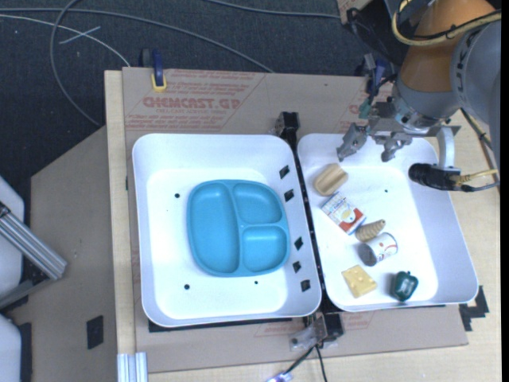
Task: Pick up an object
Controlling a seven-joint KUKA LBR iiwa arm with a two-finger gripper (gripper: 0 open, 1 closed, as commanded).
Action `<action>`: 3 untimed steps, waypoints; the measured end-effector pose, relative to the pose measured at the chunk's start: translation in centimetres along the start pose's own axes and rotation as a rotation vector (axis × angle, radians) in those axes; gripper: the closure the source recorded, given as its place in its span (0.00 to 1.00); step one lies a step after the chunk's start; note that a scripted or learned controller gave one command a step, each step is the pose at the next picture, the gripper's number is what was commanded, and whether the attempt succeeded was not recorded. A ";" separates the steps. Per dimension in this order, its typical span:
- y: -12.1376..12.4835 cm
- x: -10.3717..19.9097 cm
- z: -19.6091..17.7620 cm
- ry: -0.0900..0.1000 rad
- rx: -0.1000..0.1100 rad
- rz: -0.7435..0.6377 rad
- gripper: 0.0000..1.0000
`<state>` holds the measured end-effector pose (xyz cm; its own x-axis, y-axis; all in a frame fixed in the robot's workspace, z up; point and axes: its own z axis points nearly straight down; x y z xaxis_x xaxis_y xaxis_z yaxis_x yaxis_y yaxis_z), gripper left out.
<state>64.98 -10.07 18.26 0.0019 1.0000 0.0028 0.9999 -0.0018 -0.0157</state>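
Camera view: gripper (369,145) spread wide and holding nothing, poised over far end of right bin (445,237), just beyond tan bread roll (329,179), whose long axis runs diagonally, near-left to far-right. Down the same bin: red-and-white carton (343,213), small croissant (369,230), white cup (379,248) on its side with mouth facing left, cheese wedge (359,280), green pepper (404,285). Left bin (159,229) carrying blue divided plate (237,227), flat, centred.

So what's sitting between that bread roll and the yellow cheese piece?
In the camera view, between the bread roll and the cheese piece lie a red-and-white packet and a small cup.
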 end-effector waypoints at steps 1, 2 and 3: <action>0.3 0.0 -0.9 -0.002 -0.015 -0.002 0.00; 0.1 -0.8 5.0 -0.002 -0.008 -0.001 0.00; 0.4 -0.9 9.5 -0.002 -0.017 0.000 0.00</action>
<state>65.22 -10.93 8.72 0.0017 1.0000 0.0005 1.0000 -0.0017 0.0016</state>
